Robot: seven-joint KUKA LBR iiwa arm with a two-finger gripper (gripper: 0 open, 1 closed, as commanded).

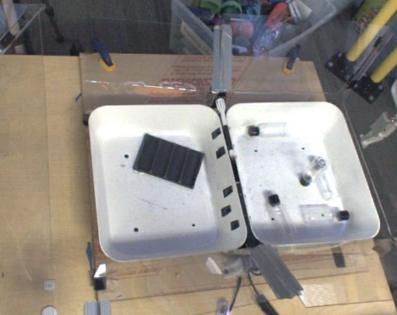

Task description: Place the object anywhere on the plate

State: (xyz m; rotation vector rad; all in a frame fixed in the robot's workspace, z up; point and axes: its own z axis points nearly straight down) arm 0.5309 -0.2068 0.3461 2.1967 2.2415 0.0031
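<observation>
A dark, ridged rectangular plate (168,161) lies flat and slightly skewed in the upper middle of the left bin (113,235). The right bin (355,176) holds several small clear vials. One with a black cap (266,130) lies near the back wall. Another (313,170) lies towards the right, with a silvery end. A third (275,207) stands or leans near the front centre, black cap up. One more (323,213) lies at the front right with its black cap pointing right. All of them rest on the bin floor, apart from the plate.
A ridge with black clips (225,176) divides the two bins. Behind them stand a grey upright post (221,58) and a clear tub of colourful toys (250,12). Yellow and black gear (372,38) sits at the back right. Wooden bench (34,176) surrounds the bins.
</observation>
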